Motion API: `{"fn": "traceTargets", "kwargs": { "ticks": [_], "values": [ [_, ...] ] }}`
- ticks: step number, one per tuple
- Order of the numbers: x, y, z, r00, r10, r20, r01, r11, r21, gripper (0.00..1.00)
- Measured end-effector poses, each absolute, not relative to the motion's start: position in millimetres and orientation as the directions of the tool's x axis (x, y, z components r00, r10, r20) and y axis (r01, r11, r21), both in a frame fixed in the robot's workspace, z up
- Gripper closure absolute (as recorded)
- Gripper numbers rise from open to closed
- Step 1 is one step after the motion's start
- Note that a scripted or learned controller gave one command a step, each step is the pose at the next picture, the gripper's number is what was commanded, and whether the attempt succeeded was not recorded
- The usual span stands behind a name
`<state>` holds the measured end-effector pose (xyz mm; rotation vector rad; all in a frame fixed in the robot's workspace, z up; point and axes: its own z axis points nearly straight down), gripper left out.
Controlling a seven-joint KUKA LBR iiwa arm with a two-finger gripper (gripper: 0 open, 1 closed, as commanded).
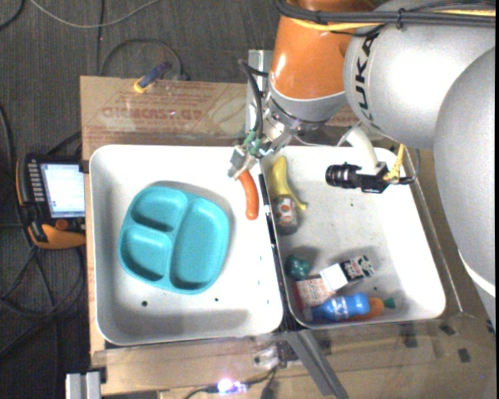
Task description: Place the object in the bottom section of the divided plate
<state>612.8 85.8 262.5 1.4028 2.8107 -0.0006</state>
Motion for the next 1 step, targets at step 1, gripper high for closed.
{"fn": "traceTargets", "kwargs": {
  "ticks": [1],
  "values": [
    [612.8,85.7,262.4,-0.601,0.799,0.0,0.799,0.601,-0.001,0.0]
  ]
}}
